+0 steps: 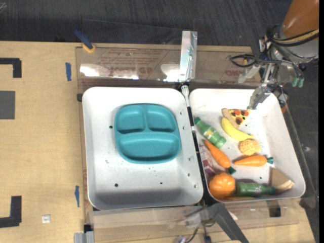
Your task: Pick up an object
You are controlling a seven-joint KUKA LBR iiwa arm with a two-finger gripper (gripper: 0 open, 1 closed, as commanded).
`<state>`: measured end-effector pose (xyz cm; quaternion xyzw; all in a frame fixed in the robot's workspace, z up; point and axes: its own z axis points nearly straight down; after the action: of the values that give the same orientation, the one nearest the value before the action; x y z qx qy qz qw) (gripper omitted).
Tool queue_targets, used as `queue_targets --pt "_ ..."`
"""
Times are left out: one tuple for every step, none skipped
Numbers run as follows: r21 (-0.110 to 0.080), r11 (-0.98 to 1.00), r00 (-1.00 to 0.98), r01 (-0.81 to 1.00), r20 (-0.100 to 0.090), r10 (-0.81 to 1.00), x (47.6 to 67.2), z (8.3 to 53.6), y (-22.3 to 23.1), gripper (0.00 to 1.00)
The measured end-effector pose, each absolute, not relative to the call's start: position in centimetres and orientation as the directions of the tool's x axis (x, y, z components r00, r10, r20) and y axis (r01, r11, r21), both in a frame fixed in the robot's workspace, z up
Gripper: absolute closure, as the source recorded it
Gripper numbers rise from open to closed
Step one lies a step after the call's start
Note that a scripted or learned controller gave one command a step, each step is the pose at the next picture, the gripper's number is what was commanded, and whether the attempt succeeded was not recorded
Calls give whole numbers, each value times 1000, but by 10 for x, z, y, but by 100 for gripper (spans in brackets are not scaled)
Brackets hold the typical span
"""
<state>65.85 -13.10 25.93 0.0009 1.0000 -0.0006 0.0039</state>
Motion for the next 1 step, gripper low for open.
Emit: queue_targets --pt "2 999 -999 -52 6 -52 611 104 -126 0"
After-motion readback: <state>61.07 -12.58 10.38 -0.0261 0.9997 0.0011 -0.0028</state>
